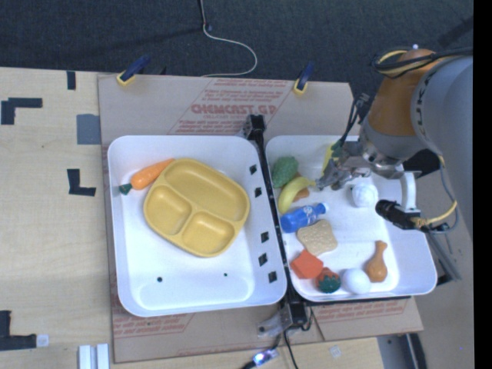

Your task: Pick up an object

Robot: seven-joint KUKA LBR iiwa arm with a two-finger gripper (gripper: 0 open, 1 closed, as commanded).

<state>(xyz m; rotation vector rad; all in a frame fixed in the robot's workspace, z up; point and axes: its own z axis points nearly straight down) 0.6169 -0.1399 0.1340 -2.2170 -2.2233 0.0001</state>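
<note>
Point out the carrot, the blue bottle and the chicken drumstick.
carrot [147, 174], camera view, middle of its orange body.
blue bottle [300, 218], camera view, middle of its blue body.
chicken drumstick [376, 265], camera view, its thick meaty end.

One fixed cam, mounted above the bench [46, 206], angled down at a slant. Both white bins fit in frame: left bin [127, 283] approx. centre, right bin [415, 279] toward the right edge. Mid-range standoff. Far bench edge runs across the top, w/ dark floor [92, 21] beyond. Arm [407, 102] enters from the right.
</note>
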